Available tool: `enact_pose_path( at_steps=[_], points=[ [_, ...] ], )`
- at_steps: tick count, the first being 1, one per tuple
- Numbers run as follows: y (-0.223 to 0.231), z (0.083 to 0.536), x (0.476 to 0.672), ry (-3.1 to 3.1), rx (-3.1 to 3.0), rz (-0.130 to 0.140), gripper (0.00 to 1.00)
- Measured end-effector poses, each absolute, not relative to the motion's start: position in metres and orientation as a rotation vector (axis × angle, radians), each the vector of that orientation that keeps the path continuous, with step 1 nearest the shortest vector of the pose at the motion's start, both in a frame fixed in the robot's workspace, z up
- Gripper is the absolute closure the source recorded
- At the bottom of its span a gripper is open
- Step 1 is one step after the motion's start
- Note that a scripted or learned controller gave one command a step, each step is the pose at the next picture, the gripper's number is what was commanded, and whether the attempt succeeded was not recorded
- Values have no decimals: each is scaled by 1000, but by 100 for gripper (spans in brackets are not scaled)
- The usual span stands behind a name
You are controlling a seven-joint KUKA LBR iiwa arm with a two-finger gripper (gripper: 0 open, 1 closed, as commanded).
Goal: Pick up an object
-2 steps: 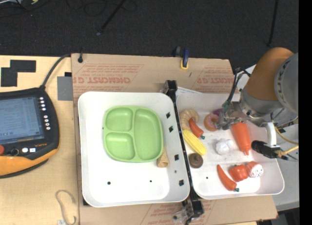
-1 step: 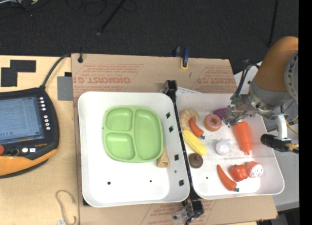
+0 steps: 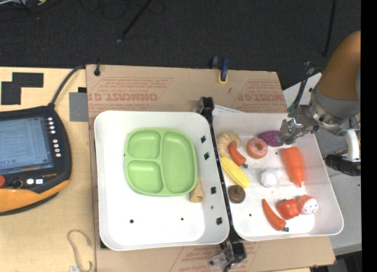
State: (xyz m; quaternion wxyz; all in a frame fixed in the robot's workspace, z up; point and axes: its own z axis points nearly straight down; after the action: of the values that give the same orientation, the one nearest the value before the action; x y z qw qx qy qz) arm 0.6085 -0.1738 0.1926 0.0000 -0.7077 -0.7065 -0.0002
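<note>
Your gripper [image 3: 290,129] hangs over the right bin [image 3: 333,221], just beside the purple toy [image 3: 270,138]; you cannot tell its jaw state. The cardboard [image 3: 141,88] beneath shows mirrored red lettering, too blurred to read reliably.

Robot lab: teach pendant [image 3: 29,156], cardboard-lined bench [image 3: 153,88]

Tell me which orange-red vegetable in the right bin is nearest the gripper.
The big carrot, just below the gripper; the chili and the small carrot lie farther off.
</note>
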Motion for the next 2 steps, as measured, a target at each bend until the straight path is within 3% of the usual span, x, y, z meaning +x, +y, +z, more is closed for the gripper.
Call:
enact_pose_path(
  at_steps=[1, 2],
  points=[
    [-176, 229, 608, -2220, -2224, -1, 100],
    [-115, 224, 603, -2221, -2216, 2, 100]
  ],
)
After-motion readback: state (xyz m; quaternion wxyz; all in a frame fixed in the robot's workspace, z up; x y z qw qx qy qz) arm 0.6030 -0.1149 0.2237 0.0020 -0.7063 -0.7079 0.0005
